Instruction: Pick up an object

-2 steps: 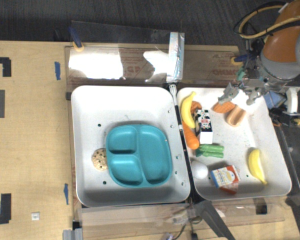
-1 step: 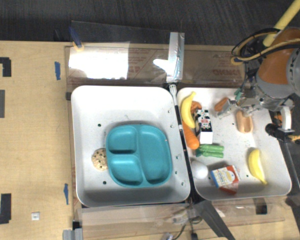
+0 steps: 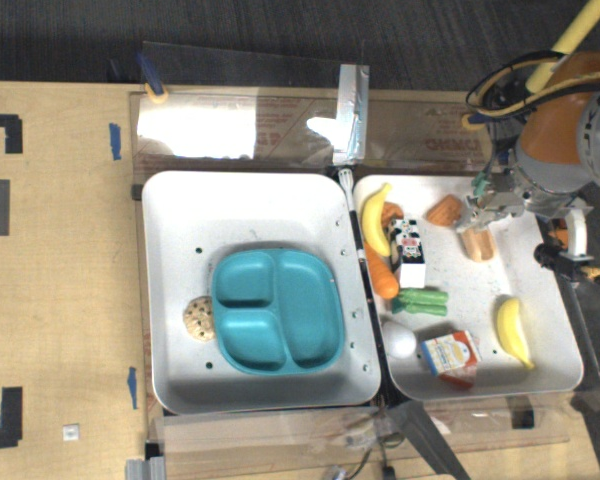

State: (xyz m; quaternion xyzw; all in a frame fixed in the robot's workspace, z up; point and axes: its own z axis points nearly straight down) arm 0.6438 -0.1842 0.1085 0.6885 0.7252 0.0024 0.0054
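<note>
My gripper (image 3: 483, 216) hangs over the back right part of the right bin (image 3: 565, 373), its tip just above a tan, bread-like piece (image 3: 478, 245). Left of that piece lies an orange wedge (image 3: 444, 211). Along the bin's left wall lie a yellow banana (image 3: 374, 218), a carrot (image 3: 382, 273) and a small black and white toy (image 3: 408, 240). Nearer the front I see a green vegetable (image 3: 421, 301), a white ball (image 3: 400, 343), a small juice carton (image 3: 450, 355) and a second banana (image 3: 513, 331).
The left bin (image 3: 170, 218) holds a teal divided plate (image 3: 276, 308) with a cookie (image 3: 199, 318) beside its left edge. A clear plastic sheet (image 3: 250, 118) stands behind the bins. Cables and the arm's body (image 3: 560, 138) crowd the right bin's back right corner.
</note>
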